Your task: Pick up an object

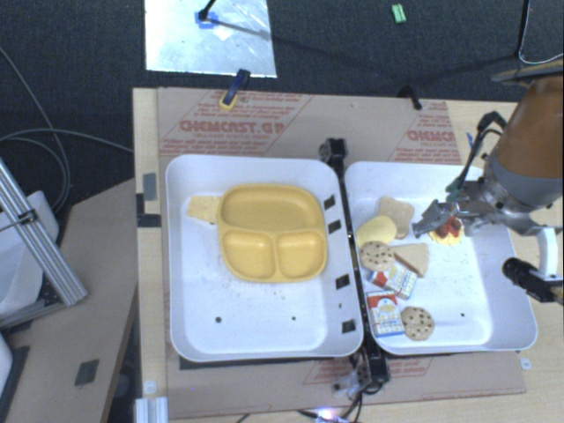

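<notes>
Two bins, pincer point(438, 221) over the right one point(507, 324)

Can't tell how its fingers stand. Small red-yellow piece point(451, 230) sits right at its tip, tan wedge point(411, 258) just left-below; bare bin floor lies below it.

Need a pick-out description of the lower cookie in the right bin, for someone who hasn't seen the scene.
Start at the right bin, the one without the yellow tray. Go to its near left corner, past the small red-and-white packets. The cookie lies there: round, brown, chip-speckled, and nearer the front rim than the other cookie, which sits under the yellow lump.
</notes>
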{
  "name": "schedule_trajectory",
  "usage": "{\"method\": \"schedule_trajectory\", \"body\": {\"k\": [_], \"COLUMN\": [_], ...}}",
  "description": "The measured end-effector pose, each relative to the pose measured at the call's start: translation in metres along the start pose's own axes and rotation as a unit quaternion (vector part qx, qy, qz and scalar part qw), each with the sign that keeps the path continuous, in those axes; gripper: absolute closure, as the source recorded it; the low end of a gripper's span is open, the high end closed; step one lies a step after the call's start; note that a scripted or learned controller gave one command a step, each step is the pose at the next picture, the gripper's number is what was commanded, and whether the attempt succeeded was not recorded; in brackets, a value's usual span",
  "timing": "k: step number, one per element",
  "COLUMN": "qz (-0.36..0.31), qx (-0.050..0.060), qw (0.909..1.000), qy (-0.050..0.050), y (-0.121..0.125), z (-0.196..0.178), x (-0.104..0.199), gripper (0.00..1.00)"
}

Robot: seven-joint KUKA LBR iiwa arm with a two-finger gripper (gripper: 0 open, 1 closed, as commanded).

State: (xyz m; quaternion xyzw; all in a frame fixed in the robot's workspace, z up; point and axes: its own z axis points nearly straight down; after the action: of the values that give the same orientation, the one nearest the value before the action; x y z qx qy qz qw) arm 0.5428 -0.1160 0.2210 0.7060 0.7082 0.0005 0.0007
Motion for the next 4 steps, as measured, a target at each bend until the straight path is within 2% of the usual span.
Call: {"method": "schedule_trajectory", "body": {"k": [1,2,3,4], "qz": [-0.002,-0.001,-0.001,-0.002], "qx": [0.004,-0.001,-0.002,-0.002], "qw": [1.0000,1.0000,1.0000,1.0000], "qy": [0.001,0.000,0.000,0.000], "y": [0.019,0.060,0.096,0.121], "z": [0.104,0.138,0.136,0.136], "x": [0.033,0.027,0.018,0.007], "gripper": [0.00,0.00,0.00,0.00]}}
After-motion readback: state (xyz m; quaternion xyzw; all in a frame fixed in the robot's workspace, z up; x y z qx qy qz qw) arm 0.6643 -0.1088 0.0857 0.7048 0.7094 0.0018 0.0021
